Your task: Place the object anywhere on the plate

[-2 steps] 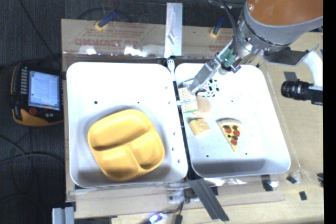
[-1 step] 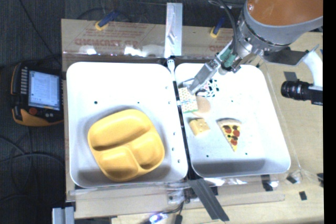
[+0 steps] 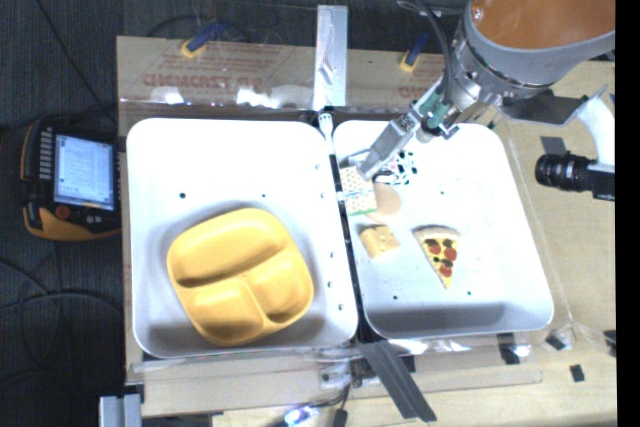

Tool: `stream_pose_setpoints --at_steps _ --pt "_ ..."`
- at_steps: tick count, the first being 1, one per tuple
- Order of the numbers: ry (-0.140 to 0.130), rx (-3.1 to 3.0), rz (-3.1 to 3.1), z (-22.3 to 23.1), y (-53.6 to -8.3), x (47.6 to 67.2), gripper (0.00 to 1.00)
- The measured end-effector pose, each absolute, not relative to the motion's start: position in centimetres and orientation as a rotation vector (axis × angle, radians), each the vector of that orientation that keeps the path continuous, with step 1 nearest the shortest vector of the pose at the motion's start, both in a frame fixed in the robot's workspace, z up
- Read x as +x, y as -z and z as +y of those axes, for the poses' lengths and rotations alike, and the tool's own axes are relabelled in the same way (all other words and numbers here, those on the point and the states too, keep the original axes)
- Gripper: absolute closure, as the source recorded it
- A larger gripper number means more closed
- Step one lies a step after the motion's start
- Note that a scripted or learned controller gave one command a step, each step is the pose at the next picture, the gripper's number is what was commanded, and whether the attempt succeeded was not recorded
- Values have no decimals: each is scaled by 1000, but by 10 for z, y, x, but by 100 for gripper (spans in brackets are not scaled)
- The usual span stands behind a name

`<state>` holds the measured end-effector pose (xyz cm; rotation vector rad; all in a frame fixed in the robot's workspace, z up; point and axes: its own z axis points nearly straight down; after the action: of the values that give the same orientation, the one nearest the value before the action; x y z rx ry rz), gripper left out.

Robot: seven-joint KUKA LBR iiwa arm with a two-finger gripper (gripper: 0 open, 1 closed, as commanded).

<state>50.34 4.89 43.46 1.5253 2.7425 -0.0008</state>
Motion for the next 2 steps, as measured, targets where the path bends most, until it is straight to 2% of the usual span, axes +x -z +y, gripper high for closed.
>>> stream_pose_setpoints --at_steps 2 --pt "1 1525 2743 49 -435 503 0"
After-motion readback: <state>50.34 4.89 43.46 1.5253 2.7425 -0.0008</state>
